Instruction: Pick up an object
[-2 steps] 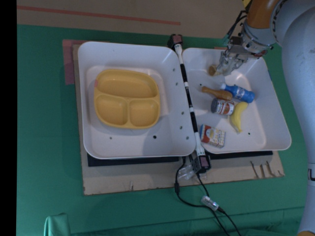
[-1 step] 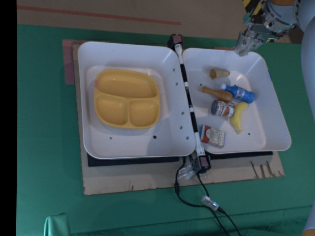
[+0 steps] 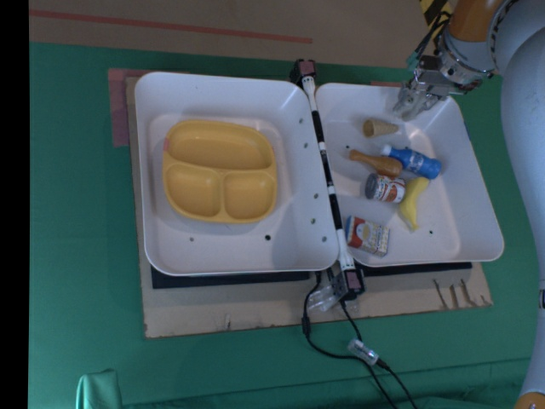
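Fingers [image 3: 415,102] hang over the far edge of the right bin [image 3: 477,220], pointing down, with nothing between them; how wide they stand I cannot tell. Nearest them lies a cone [image 3: 380,128], just toward the camera from the tips and apart from them, a tan ice-cream shape on its side.

All the loose items sit in the right bin. Past the cone, toward the camera, a brown drumstick [image 3: 375,162] lies slantwise. Beside it, on the side away from the divider, is a blue bottle [image 3: 413,161] with a white cap, also lying down. Next comes a small can [image 3: 385,188] with a red and white label, on its side, and a yellow banana [image 3: 413,203] curves just beside the can. A small carton [image 3: 367,235], orange and white with printing, lies closest to the camera near the divider.

The left bin [image 3: 213,254] holds a yellow tray [image 3: 220,170], a rounded plastic plate with three compartments. Both bins are smooth, shallow and white, with rounded corners. They rest on brown cardboard [image 3: 255,313] over a green tabletop [image 3: 77,271]. Black cables [image 3: 341,339] trail from the bins' near edge.
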Motion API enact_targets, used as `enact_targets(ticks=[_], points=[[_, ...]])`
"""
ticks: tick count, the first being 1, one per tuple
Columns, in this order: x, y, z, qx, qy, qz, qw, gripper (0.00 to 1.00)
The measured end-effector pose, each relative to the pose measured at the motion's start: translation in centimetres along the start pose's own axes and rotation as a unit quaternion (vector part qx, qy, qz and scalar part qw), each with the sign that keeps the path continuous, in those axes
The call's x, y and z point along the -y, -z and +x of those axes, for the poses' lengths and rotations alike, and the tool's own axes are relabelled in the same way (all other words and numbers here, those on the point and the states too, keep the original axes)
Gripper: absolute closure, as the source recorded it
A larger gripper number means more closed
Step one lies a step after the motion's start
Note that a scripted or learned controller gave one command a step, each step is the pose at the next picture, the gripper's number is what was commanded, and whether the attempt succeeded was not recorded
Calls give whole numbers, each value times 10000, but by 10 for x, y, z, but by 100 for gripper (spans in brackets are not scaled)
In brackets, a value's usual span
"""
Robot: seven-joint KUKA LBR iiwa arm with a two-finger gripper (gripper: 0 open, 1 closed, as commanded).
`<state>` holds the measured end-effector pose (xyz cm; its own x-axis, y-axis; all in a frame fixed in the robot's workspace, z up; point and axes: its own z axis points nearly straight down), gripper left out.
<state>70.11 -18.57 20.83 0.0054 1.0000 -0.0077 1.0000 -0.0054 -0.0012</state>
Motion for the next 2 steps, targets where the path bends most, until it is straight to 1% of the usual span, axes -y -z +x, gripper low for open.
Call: enact_targets(ticks=[1, 2], points=[[0, -10, -3, -23, 12, 32, 10000, 100], [1, -13, -1, 10, -10, 35, 10000, 100]])
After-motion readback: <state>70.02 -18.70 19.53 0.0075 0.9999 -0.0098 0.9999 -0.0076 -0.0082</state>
